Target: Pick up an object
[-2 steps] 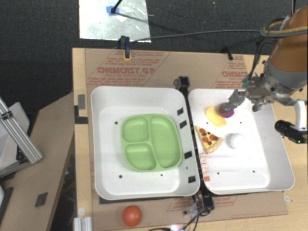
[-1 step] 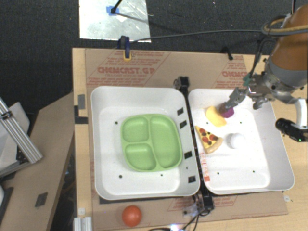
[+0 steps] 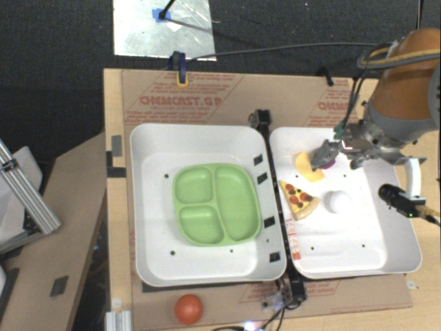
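Arm (image 3: 406,88) cut off by right edge. Gripper (image 3: 325,156) blurred, covers right part of yellow object (image 3: 307,165); finger state unreadable. Purple item (image 3: 331,161) at gripper tip, too small to identify. Metal frame (image 3: 21,192) cut by left edge.

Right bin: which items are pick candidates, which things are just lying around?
Candidates, in the right bin:
yellow piece, under the gripper
pizza slice
white ball

Lying about:
green tray, left bin
orange ball, on the bench

Green tray (image 3: 216,204), perhaps purple toy (image 3: 329,162)
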Tool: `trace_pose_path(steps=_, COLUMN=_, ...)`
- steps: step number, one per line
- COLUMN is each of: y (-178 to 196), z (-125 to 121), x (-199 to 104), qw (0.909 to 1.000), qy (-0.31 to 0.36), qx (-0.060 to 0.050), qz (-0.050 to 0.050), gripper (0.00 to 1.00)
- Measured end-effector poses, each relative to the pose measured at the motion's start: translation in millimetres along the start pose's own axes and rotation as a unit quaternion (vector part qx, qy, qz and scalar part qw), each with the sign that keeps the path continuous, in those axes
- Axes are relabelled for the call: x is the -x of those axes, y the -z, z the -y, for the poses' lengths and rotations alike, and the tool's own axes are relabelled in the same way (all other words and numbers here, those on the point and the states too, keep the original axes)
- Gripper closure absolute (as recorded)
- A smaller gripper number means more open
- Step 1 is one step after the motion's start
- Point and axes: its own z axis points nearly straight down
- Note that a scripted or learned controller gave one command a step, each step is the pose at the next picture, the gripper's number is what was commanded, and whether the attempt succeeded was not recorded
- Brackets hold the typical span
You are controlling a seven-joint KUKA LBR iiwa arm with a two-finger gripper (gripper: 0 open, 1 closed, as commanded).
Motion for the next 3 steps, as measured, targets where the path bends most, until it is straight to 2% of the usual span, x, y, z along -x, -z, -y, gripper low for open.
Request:
trace_pose_path(steps=1, y=-48, z=-5, x=-8, qw=1.0, qy=0.0, qx=0.0, qz=0.0, gripper=0.0)
trace_pose_path(steps=2, y=-94, z=-3, x=-1, qw=1.0, qy=-0.001, qx=-0.001, qz=0.0, gripper=0.0)
trace_pose_path(steps=3, y=-80, z=-5, x=-1, qw=1.0, qy=0.0, qx=0.003, qz=0.0, gripper=1.0)
